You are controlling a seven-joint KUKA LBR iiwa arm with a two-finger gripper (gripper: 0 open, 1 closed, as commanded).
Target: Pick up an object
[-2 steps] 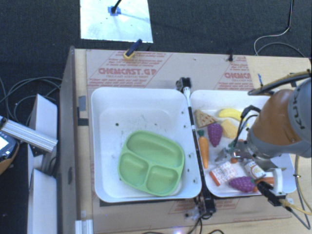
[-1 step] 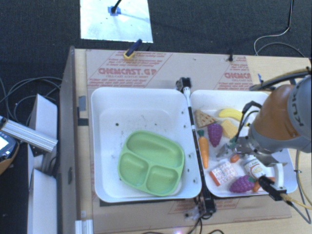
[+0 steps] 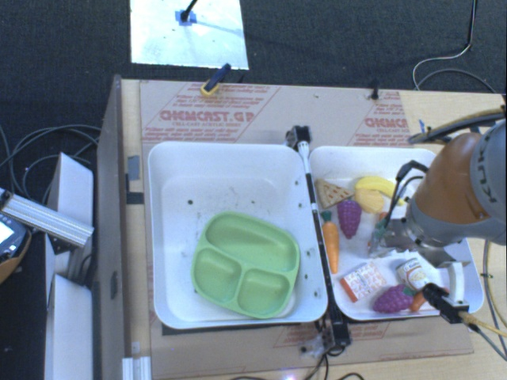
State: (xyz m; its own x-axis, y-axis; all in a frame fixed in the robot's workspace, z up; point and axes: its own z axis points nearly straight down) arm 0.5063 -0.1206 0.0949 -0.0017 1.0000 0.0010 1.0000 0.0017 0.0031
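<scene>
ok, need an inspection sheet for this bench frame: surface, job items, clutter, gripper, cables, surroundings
surface: two white bins side by side, left bin, right bin, on a board printed CHEMCAST.
job's things: in the right bin, carrot, purple grapes, banana, toast, red-and-white packet, second grape bunch, small jar.
clutter: green divided tray in the left bin.
gripper: gripper low in the right bin, right of the purple grapes; nothing seen between its fingers.
cables: black cable on the arm; cable on the floor, top right.
surroundings: dark carpet; white sheet beyond the bench.
</scene>
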